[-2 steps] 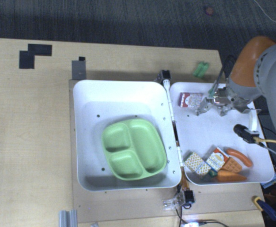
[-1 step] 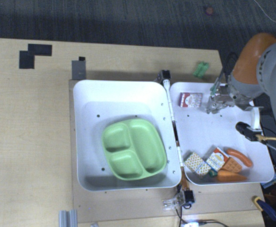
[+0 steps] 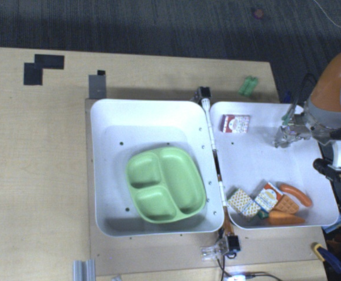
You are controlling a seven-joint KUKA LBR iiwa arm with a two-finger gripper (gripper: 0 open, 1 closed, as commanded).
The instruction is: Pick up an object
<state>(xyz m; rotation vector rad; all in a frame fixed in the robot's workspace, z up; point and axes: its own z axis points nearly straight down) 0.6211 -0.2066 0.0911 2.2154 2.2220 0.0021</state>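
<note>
No text, brand, number or sign can be read anywhere in the frame. The small red-and-white packet (image 3: pixel 234 123) in the upper part of the right bin (image 3: pixel 258 174) carries printing, but it is too small and blurred to make out. The same goes for the patterned little boxes (image 3: pixel 253 202) in the lower part of that bin, near the frame's lower right: their faces show coloured markings, none legible. The black patches (image 3: pixel 42 68) on the bench at the upper left are plain shapes, not letters
</note>
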